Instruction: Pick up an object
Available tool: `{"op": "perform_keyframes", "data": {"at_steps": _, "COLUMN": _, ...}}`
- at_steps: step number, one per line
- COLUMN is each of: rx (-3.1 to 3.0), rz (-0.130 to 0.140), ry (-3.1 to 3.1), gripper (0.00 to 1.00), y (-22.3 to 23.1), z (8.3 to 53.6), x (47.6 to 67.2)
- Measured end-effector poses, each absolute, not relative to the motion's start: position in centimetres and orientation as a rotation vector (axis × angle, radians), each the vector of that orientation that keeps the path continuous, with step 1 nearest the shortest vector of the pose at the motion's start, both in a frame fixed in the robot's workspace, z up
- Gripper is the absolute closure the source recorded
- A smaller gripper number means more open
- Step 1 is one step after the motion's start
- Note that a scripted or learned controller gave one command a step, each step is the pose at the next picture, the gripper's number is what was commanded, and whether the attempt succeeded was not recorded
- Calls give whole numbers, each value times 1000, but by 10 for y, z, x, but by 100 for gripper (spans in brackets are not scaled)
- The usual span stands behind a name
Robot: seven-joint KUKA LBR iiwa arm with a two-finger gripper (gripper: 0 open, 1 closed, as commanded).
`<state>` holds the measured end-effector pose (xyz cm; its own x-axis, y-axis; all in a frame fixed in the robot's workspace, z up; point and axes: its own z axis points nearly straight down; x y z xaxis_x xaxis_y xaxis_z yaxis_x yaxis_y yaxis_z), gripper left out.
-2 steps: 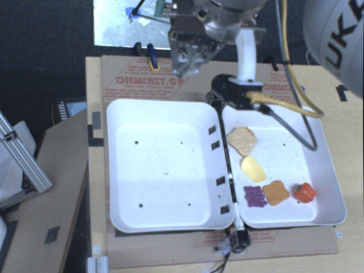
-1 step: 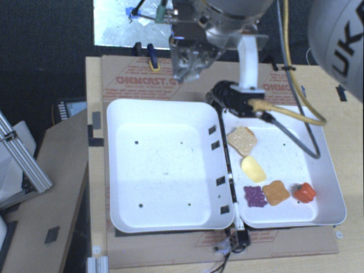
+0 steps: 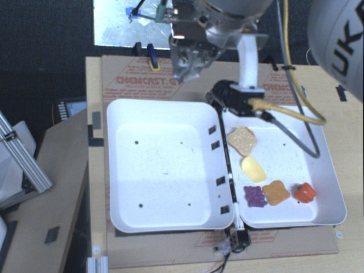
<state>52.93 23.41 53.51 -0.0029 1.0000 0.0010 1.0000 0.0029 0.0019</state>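
Pre-grasp: gripper [image 3: 189, 67] hangs above the back rim of the right bin [image 3: 327, 178], finger state can't tell; toast slice [image 3: 243, 140] lies inside near that rim — next needs descent onto it.

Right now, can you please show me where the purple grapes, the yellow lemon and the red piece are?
purple grapes [image 3: 255, 195]: camera view, middle of the bunch.
yellow lemon [image 3: 253, 169]: camera view, middle of its top surface.
red piece [image 3: 305, 192]: camera view, middle of its body.
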Motion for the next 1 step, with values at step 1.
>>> {"op": "perform_keyframes", "data": {"at_steps": 1, "rx": 2219, "rz": 3, "ry": 2222, "gripper": 100, "y": 234, "z": 535, "x": 539}}
